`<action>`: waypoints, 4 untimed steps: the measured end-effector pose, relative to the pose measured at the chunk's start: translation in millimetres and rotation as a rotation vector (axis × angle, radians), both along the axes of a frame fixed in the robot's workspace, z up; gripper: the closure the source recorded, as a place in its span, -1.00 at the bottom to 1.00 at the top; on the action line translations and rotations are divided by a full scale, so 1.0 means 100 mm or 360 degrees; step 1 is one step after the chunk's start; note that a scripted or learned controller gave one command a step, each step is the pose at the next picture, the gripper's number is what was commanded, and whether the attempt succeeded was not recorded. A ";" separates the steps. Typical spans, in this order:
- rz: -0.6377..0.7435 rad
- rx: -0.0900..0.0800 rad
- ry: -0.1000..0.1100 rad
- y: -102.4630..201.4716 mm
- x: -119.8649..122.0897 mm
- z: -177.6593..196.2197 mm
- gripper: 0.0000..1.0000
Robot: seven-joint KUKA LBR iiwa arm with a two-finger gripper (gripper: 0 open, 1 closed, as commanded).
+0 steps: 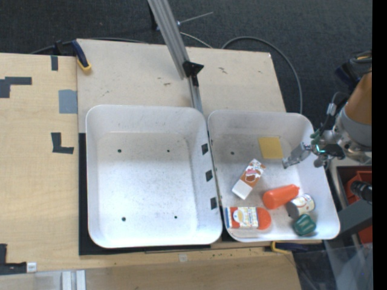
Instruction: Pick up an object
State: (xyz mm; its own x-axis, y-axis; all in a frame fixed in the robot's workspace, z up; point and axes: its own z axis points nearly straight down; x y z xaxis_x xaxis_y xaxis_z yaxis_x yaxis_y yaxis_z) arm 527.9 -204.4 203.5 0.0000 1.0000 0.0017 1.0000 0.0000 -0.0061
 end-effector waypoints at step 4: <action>0.0002 -0.0005 -0.0007 -0.02 0.03 -1.16 -1.00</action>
State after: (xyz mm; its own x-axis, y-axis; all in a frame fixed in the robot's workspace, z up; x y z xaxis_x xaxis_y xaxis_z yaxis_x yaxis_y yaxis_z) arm 531.3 -206.4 87.8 -0.0009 1.0000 -0.0012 1.0000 0.0009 -0.0016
